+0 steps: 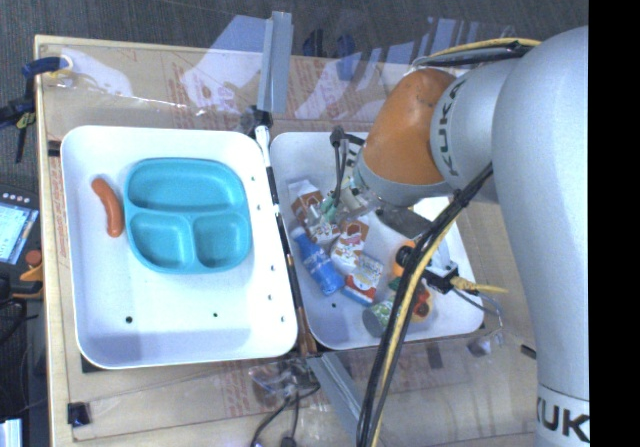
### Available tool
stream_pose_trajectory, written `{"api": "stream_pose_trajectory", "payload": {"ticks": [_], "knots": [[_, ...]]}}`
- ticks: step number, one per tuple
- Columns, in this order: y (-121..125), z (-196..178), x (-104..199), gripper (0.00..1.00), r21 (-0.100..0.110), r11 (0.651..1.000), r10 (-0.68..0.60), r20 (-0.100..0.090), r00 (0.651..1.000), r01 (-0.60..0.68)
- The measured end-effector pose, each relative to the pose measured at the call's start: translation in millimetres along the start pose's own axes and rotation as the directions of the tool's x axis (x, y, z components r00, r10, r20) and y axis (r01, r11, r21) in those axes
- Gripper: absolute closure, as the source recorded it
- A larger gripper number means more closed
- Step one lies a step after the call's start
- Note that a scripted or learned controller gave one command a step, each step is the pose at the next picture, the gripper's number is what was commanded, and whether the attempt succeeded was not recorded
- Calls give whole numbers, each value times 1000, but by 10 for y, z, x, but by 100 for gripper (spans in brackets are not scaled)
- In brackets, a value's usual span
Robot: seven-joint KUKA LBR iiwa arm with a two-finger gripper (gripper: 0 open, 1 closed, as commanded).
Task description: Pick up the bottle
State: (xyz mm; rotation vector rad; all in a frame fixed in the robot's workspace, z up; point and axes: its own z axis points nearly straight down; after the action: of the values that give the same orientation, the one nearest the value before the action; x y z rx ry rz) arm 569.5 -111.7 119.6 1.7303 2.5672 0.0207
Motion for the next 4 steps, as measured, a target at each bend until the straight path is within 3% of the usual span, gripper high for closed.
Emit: {"api": "stream_pose_trajectory", "payload": {"ticks": [1,2,3,4], "knots": [[-217,134,-228,100,1,956,-293,-19,956,293],[-257,156,-256,0,9,957,-290,-18,957,290],[-139,168,-293,0,17,987,160,-18,987,-160],[-106,134,-122,0,13,985,174,13,985,-174]]}}
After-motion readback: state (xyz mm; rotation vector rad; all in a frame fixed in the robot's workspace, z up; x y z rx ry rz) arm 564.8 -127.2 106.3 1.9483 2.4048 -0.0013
